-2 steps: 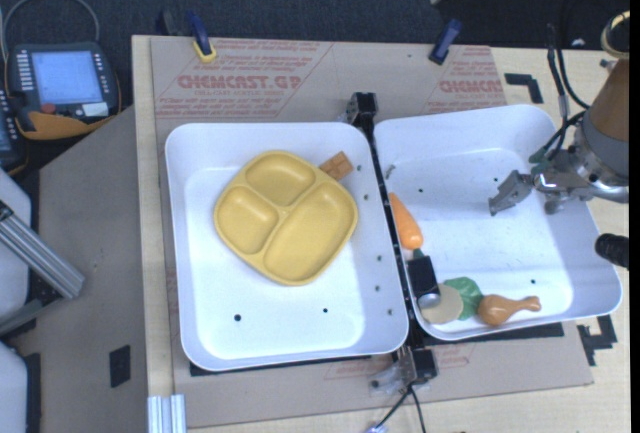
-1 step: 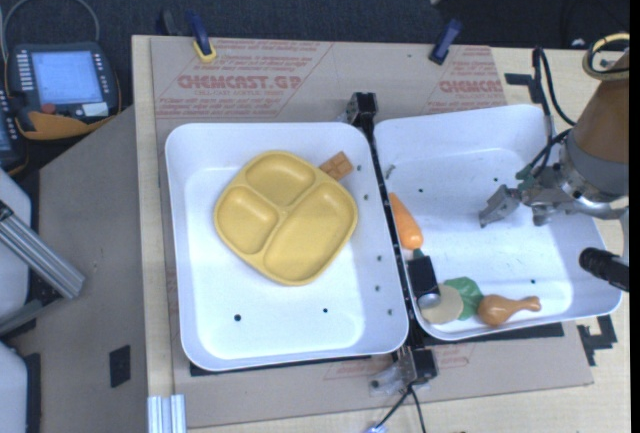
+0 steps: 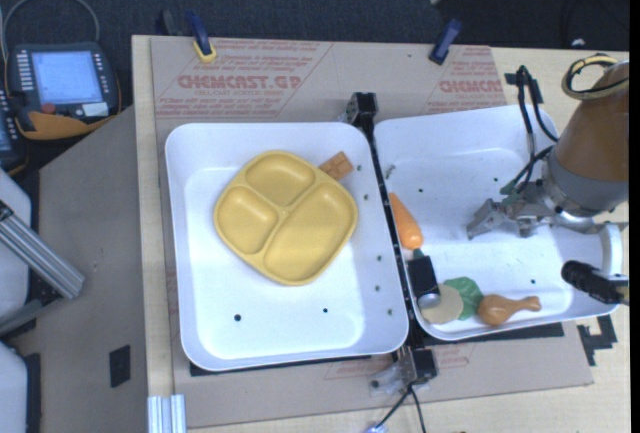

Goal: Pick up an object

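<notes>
My gripper [image 3: 505, 221] hangs over the middle of the right bin [image 3: 470, 151], open, with nothing between its fingers. Several objects lie along this bin's left and front sides: an orange carrot [image 3: 405, 219] against the left wall, a black block [image 3: 421, 276] below it, then a tan disc [image 3: 444, 304] overlapping a green piece [image 3: 467, 290], and a brown drumstick [image 3: 505, 306] at the front. The gripper is above and to the right of these, touching none. A yellow divided plate [image 3: 286, 217] sits in the left bin [image 3: 200, 291], with a small brown block [image 3: 336, 164] at its upper right edge.
The wall between the two bins [image 3: 385, 221] runs just left of the carrot. Cables [image 3: 530, 111] trail over the right bin's back right corner. A pendant screen [image 3: 65, 81] lies off the bench at far left.
</notes>
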### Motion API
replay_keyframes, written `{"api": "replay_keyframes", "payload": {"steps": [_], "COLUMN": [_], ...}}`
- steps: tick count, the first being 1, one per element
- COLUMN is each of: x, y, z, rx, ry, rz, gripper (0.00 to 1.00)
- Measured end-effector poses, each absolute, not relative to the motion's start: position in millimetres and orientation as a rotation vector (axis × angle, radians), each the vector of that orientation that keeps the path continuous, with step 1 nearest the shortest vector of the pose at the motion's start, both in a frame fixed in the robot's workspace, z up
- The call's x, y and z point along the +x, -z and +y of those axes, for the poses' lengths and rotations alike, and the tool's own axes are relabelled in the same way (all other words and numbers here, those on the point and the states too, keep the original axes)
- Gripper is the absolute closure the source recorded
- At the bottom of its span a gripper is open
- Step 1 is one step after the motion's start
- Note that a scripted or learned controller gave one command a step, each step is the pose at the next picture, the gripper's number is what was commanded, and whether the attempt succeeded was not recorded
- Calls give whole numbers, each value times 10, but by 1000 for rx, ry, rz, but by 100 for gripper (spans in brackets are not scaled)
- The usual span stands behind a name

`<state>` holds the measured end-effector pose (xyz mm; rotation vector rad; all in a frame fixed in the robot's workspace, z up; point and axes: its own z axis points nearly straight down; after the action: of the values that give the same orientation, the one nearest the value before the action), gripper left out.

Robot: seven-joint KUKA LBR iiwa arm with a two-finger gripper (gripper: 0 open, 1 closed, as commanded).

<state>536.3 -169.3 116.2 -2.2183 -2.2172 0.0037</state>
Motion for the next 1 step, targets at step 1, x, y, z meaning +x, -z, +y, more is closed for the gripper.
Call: {"api": "replay_keyframes", "payload": {"steps": [1], "x": [5376], "y": [-1295], "z": [-1700], "rx": [-2223], "ry": [0], "rz": [-2221], "gripper": [100]}}
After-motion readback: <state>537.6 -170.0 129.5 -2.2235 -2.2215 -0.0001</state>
